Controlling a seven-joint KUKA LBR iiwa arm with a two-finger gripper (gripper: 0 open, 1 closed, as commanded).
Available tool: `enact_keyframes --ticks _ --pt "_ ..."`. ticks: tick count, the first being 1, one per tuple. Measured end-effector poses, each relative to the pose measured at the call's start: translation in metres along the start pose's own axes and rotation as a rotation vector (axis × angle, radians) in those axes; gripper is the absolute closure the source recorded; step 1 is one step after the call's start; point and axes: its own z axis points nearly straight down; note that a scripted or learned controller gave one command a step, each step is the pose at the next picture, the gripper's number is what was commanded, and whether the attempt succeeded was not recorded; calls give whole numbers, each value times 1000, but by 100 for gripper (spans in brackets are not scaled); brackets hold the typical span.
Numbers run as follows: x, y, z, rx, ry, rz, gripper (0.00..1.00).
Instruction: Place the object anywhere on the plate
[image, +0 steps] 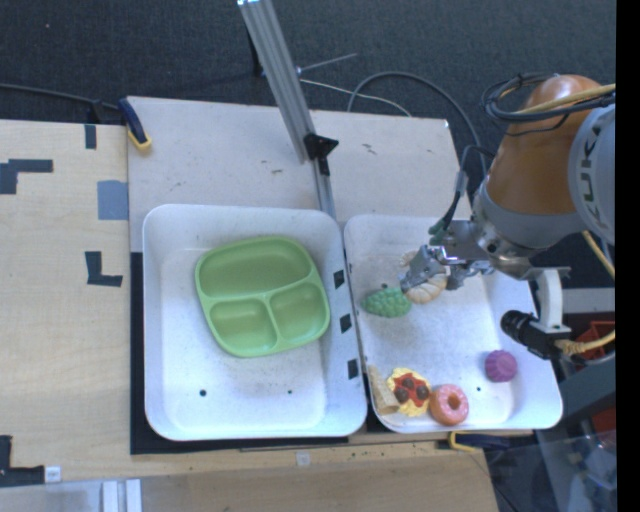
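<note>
A green plate (262, 295) with three compartments lies in the left bin (170, 380). In the right bin (455, 330) my gripper (428, 272) hangs low over a pale tan toy food piece (428, 291), which sits right under its fingers. A green bumpy toy (386, 302) lies just left of that piece, touching or nearly touching it. The gripper's body hides the contact, so I cannot see whether anything is held.
Along the right bin's front edge lie a pizza slice toy (404, 388) and a pink donut (448, 404). A purple toy (501, 366) rests near the right wall. A slanted metal pole (290, 95) crosses the back of the bench.
</note>
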Motion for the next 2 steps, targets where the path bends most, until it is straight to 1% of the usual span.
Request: enact_keyframes --ticks 1,2 --pt "58 0 17 2 0 -1 100" --pt "119 7 23 1 0 -1 100"
